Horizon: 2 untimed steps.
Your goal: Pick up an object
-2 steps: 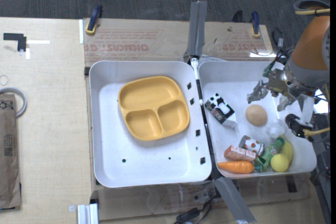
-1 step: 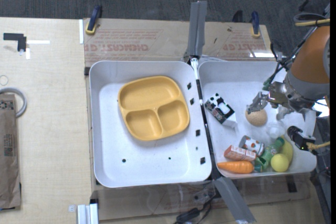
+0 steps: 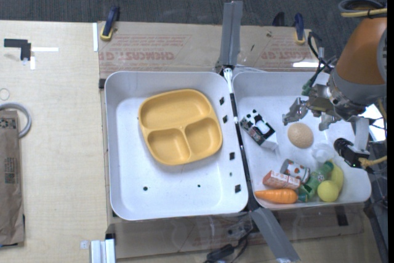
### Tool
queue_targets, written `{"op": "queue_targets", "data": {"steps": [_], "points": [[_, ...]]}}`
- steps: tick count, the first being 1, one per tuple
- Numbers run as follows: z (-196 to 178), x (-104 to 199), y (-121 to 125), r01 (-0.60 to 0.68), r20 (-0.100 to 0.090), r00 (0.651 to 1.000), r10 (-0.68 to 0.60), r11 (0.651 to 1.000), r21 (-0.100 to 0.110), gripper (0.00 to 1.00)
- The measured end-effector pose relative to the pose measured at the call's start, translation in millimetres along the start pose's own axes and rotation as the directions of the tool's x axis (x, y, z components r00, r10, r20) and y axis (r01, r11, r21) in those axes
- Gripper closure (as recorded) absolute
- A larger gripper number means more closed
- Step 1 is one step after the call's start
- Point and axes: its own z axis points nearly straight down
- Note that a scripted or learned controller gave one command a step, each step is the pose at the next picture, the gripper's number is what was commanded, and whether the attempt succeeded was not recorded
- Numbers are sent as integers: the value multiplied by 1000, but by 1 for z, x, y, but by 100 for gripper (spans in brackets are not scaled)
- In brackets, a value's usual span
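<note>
Surface (image 3: 49,132): pale wood, carrying two white bins side by side across the middle of the frame.
Left bin (image 3: 123,194): holds a yellow divided plate (image 3: 180,126), lying flat toward its upper part.
Right bin (image 3: 271,86): holds the small items, most of them crowded in its lower right corner.
Arm (image 3: 363,58): grey with an orange band, at the right edge of the frame above the right bin.
Tool (image 3: 311,115): fingers spread apart with nothing between them, hanging just above the egg.
Egg (image 3: 300,135): tan, right of centre in the right bin.
Carrot (image 3: 277,196): orange, along the bin's lower edge.
Black-and-white item (image 3: 257,127): near the bin's left wall.
Lemon (image 3: 328,191): yellow, in the lower right corner beside green pieces (image 3: 315,180).
</note>
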Motion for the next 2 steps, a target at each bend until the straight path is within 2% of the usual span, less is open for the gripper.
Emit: {"op": "queue_targets", "data": {"steps": [1, 2], "points": [[-6, -1, 0, 1, 2, 1000, -1, 1000, 4, 100], [-6, -1, 0, 0, 1, 1000, 0, 1000, 5, 0]]}}
